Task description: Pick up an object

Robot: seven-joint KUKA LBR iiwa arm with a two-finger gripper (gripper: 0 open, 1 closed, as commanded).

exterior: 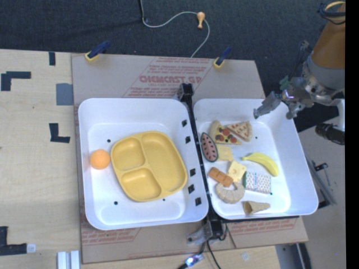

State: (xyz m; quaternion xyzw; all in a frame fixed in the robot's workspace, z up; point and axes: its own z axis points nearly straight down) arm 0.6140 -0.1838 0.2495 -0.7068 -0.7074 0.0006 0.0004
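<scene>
The right bin (291, 150) holds several toy foods: a pizza slice (235, 132), a watermelon slice (209, 148), a banana (261, 162), two pale cheese blocks (236, 171), an orange piece (220, 176), a round biscuit (230, 193), a blue-and-white packet (258, 182) and a cone (256, 207). My gripper (277, 109) hangs above the bin's far right corner, up and right of the pizza slice. Its fingers are spread open with nothing between them.
The left bin (90, 128) holds a yellow divided plate (148, 165) and an orange ball (100, 159) beside it. Black clips (185, 91) join the bins along the middle wall. A white cable (168, 21) lies on the floor beyond the bench.
</scene>
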